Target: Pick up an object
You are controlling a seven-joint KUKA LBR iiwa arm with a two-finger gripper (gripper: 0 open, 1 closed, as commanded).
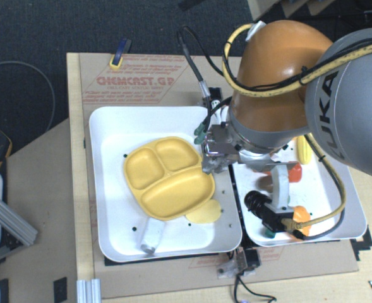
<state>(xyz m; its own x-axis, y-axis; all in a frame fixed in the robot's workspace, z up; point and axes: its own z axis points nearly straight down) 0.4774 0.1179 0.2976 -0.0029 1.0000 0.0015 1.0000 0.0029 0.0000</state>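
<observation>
The arm (280, 81) reaches in over the right bin (355, 214), its orange band and grey wrist covering much of that bin; the gripper (212, 156) sits low at the wall between the two bins, right against the right rim of a yellow three-compartment plate (167, 178); its tip is hidden in the metal and cables around it, so I cannot tell how wide it stands or whether it has hold of anything. The plate lies flat and slightly turned in the middle of the left bin (102, 163); a pale yellow disc (207, 213) pokes out from under its lower right edge; a short white tube (151, 237) lies just below the plate, near the bin's front wall. In the right bin, a yellow piece (304, 149) and an orange-red piece (294, 172) show beside the wrist.
</observation>
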